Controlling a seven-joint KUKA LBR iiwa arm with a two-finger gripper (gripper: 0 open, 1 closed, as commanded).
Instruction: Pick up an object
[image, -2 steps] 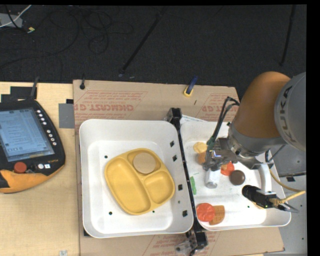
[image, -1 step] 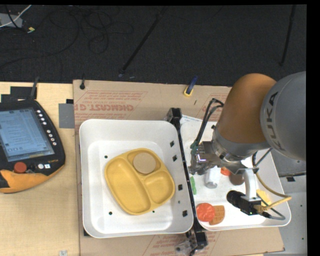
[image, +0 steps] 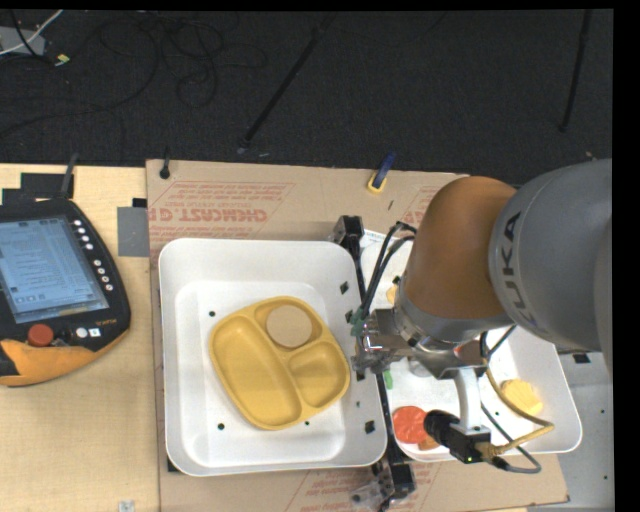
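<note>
**Bench contents, camera view**

- Left bin (image: 190, 400), centre-left of frame: holds one yellow divided tray (image: 262, 375). It lies flat and askew. Its long axis runs from upper left to lower right, with the large compartment toward lower left and the two small ones toward the right.
- Tan disc (image: 289, 325): round, so no heading. It lies flat in the tray's upper small compartment.
- Right bin (image: 566, 425), lower right: largely covered by the arm (image: 470, 260).
- Orange-red round piece (image: 408, 424): on the bin floor near its lower left corner, partly hidden, axis not readable.
- Yellow piece (image: 522, 397): further right, apart from the orange-red one, partly under the arm.
- Gripper (image: 432, 358): beneath the wrist, over the right bin's left side beside the wall between the bins. Open or closed cannot be told, and nothing is seen held.
- Cardboard sheet (image: 215, 212): under both bins, with red print.
- Control pendant (image: 50, 285): far left, screen up.
- Clip (image: 380, 176): blue and yellow, on the cardboard's top edge.
</note>
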